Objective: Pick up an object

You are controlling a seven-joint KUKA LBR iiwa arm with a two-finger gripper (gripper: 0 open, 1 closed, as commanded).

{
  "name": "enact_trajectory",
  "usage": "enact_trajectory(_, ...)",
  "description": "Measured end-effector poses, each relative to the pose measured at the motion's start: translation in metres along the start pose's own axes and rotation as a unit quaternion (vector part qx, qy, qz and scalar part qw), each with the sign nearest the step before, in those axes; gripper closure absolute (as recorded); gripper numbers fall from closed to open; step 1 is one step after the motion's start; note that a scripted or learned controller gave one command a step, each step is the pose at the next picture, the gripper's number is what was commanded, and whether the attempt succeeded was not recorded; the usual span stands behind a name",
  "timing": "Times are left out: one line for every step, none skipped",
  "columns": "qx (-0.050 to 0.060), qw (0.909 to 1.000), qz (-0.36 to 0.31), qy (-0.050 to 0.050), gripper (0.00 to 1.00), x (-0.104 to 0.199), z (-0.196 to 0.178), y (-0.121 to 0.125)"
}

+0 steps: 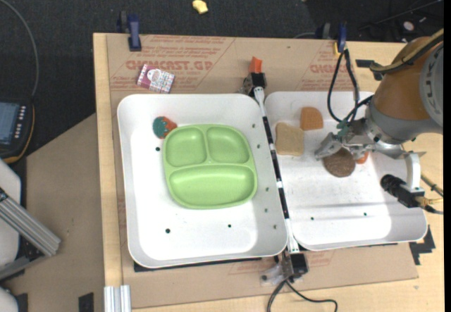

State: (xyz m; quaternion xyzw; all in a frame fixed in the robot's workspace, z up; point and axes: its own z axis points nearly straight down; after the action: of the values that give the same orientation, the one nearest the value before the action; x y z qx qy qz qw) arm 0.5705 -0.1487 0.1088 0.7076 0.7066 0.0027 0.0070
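Where pincer (337,151) hangs, brown disc (341,165) below, right bin (366,222).

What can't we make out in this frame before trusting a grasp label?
- Gripper fingers: too small and dark against the brown round object beneath; open or shut unclear.
- Brown round object: top edge covered by the gripper, so contact can't be judged.
- Small green and red item: partly hidden by the green divided plate; identity unclear.
- Arm: cut off by the right edge.

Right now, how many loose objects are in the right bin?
3: an orange block near the back, a tan block by the divider, a brown disc under the gripper. More may be hidden.
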Motion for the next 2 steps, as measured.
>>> enact_trajectory(-0.002,1.0000,0.000,0.000,1.00,0.0000,-0.0105,0.0009)
enact_trajectory(-0.001,1.0000,0.000,0.000,0.00,0.0000,-0.0099,0.0006)
